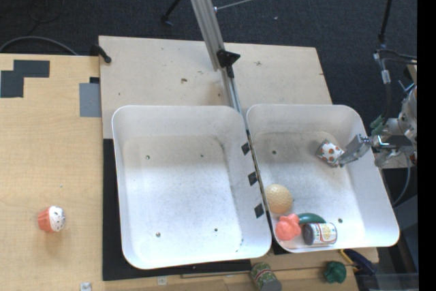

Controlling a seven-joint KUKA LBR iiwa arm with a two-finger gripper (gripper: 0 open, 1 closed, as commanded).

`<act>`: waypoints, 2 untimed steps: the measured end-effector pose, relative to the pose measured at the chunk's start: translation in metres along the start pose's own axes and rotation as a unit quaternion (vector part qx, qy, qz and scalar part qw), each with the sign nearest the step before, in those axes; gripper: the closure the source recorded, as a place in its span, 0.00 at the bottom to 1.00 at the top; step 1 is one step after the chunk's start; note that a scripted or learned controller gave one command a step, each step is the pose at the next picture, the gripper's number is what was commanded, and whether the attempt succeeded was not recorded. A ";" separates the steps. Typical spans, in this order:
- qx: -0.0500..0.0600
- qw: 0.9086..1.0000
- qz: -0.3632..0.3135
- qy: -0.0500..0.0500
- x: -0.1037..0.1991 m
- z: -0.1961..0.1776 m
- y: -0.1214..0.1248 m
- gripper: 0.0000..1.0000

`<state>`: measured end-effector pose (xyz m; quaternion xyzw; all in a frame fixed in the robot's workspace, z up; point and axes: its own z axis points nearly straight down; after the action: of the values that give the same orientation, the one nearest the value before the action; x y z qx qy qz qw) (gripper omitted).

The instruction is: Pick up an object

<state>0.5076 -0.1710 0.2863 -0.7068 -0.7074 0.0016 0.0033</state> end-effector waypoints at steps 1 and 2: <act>-0.002 1.000 0.001 -0.001 -0.001 -0.002 0.001 0.00; 0.001 1.000 0.001 0.000 0.002 0.062 -0.002 0.00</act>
<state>0.5050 -0.1691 0.2243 -0.7073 -0.7069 0.0021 0.0042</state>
